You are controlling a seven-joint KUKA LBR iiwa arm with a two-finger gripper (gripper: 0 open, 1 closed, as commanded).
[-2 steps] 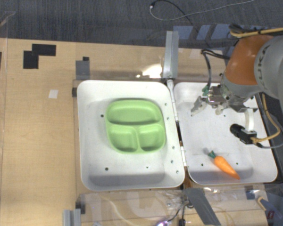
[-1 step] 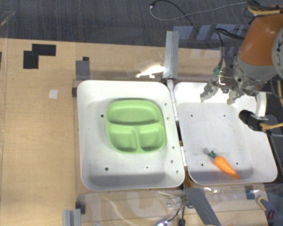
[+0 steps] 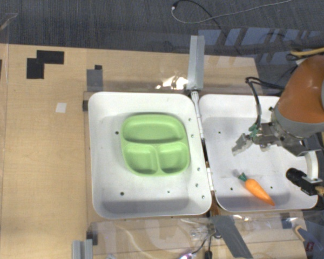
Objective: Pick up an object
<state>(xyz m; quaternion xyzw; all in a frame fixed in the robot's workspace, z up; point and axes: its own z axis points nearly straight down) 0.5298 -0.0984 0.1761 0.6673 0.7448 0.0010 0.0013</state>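
Observation:
An orange toy carrot point(image 3: 258, 190) with a small green top lies near the front of the right bin point(image 3: 227, 117), pointing toward the front right corner. My gripper point(image 3: 242, 143) hangs over the middle of the right bin, reaching in from the right, a little behind and left of the carrot. Nothing shows in its grasp, and it stands apart from the carrot.
A light green divided plate point(image 3: 154, 144) with three compartments lies in the middle of the left bin point(image 3: 105, 188). A grey divider post point(image 3: 196, 63) stands at the back between the two bins. The arm's orange band point(image 3: 308, 90) looms over the right bin's far right side.

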